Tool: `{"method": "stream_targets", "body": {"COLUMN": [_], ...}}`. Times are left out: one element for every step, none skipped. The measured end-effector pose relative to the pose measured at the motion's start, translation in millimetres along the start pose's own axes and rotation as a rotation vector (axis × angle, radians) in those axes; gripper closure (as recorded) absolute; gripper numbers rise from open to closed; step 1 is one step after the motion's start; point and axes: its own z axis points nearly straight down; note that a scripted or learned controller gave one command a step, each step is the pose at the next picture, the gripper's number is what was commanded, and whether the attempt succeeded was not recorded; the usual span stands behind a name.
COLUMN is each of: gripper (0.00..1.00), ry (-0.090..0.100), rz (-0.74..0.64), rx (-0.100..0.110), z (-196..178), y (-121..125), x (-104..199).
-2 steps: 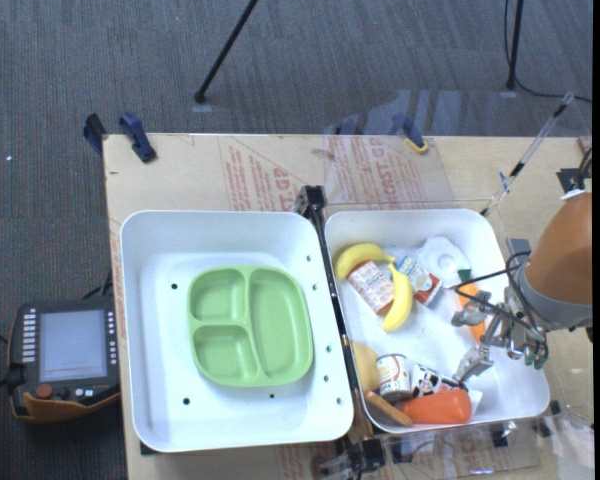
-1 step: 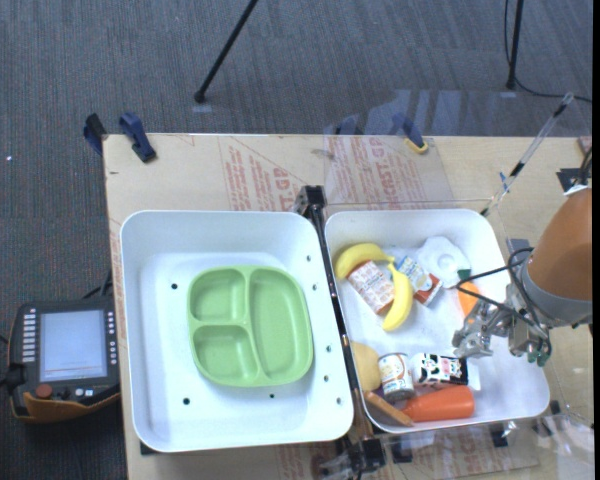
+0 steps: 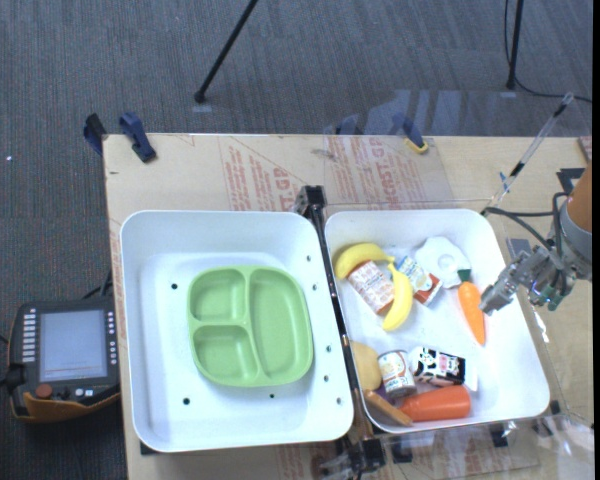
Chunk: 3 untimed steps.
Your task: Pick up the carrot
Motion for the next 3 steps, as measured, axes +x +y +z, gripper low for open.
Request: {"method": "stream_targets", "body": {"gripper": [1.00,1.00,1.00], "ry": [0.008,0.011,0.010], "rz": [-0.098,-0.466,-0.469], "rx": [0.002,0.004,-0.001], "z": [150,150,140], "y": [86,4,8], "x": [7,-18,-17]}}
